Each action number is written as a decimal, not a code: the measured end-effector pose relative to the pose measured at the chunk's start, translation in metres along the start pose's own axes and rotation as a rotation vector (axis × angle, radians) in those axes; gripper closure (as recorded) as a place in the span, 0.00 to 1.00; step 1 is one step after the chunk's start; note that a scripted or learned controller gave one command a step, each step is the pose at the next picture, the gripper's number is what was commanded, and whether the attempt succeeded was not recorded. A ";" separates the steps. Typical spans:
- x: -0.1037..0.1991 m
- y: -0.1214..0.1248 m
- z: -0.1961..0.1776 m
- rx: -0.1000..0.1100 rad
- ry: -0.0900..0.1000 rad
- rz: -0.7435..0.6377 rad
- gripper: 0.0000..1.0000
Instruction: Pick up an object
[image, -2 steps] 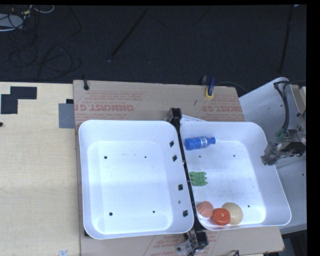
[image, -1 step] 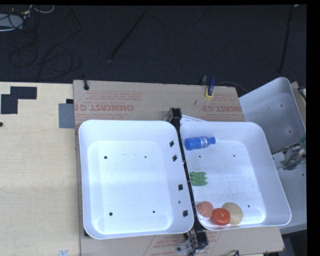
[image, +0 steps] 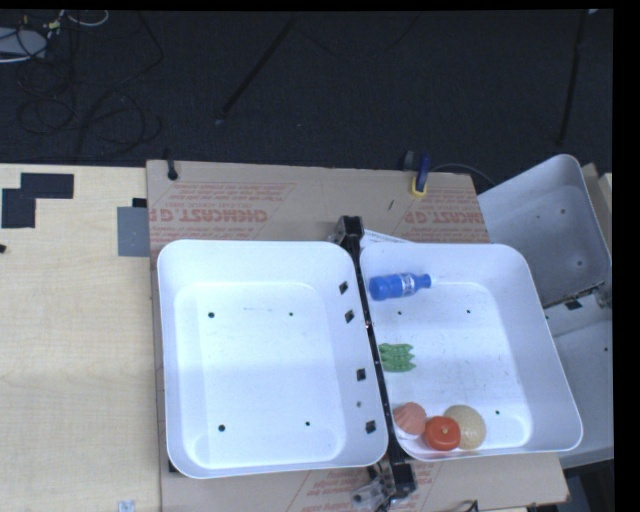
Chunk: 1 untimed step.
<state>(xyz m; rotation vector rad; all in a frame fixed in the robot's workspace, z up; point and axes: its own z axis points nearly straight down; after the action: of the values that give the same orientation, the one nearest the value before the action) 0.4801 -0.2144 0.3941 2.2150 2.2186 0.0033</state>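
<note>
The right bin holds several small objects. A blue bottle lies on its side near the bin's back left corner. A green pea pod rests by the left wall. At the front left corner sit a pink round piece, a red tomato-like ball and a tan round piece, all close together.
The left bin stands beside the right one, with a black clip strip between them. Both rest on a cardboard sheet on the wooden bench. A grey metal plate stands at the right.
</note>
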 end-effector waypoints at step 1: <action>0.001 -0.004 0.004 0.008 0.003 0.001 1.00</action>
<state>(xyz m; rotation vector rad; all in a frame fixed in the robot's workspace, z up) 0.4761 -0.2133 0.3902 2.2220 2.2223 -0.0018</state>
